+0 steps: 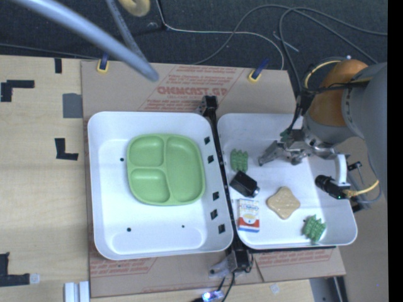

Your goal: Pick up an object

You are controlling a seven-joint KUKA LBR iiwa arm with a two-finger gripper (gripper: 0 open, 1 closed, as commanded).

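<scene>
above the right bin (350, 231), end effector (281, 154) (fingers splayed) beside green block (238, 160)

Wooden bench (38, 168) under a cardboard sheet (189, 87) bearing two white bins (101, 168) side by side.

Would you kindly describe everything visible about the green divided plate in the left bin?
The green divided plate is pale green, looks like matte plastic, and has a rounded-square outline. Raised ridges split it into three compartments: two smaller ones on its left side and one long one on its right. It holds nothing. It lies flat, right side up, slightly rotated, on the floor of the left bin, toward the bin's far half, touching only that floor.
</scene>
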